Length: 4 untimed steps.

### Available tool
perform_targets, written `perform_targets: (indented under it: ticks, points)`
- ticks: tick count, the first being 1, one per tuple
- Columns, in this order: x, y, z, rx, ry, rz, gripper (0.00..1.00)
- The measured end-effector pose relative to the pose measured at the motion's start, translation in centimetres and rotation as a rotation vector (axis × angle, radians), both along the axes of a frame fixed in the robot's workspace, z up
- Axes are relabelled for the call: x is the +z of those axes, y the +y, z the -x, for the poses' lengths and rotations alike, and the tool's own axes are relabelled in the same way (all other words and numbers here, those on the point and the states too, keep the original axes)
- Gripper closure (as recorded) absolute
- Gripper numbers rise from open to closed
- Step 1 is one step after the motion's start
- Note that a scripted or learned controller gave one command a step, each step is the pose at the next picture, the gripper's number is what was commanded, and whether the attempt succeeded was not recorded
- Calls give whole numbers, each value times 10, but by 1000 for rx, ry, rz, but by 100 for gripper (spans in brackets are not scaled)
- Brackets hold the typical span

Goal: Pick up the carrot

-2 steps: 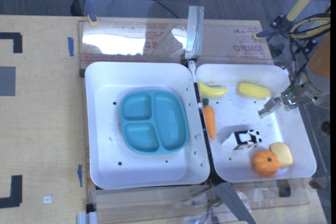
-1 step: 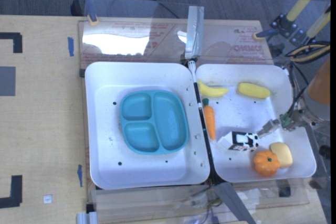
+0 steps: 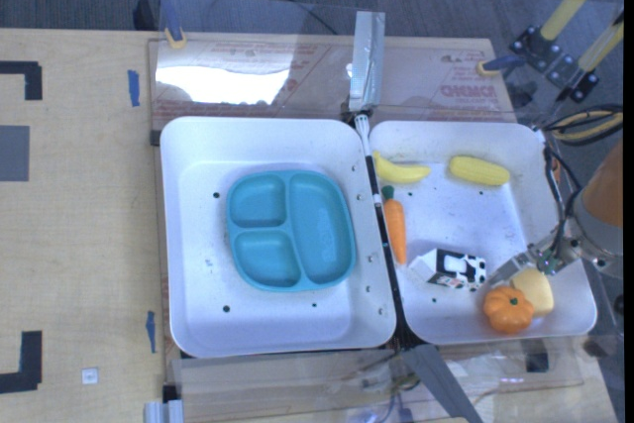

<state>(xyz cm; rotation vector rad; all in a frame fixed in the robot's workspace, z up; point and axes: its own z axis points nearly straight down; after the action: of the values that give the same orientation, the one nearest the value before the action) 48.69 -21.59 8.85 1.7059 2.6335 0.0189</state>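
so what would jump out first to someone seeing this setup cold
The turquoise divided plate stands out most, lying in the middle of the left bin. Next is the right bin, with a carrot along its left wall, two yellow pieces near the top, and an orange pumpkin-like toy at the bottom right, close to the gripper.

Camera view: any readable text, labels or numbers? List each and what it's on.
Red print on the clear panel behind the right bin: mirrored or upside down and blurred, not readable.
Black-and-white carton in the right bin: dark patches, any lettering too small to read.
Small square sticker on the bench: too small to read.
Nothing else legible.
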Motion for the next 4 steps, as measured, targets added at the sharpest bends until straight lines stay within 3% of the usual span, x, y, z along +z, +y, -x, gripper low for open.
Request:
perform_targets:
  ticks: [1,2,3,4]
  points:
    - [-1,-8,5,557,2,14,0]
    - [75,-8,-5,458,-2,16,0]
    - [-2,-8,5,645,2,14,0]
    - [-2,-8,5,887,0,16,0]
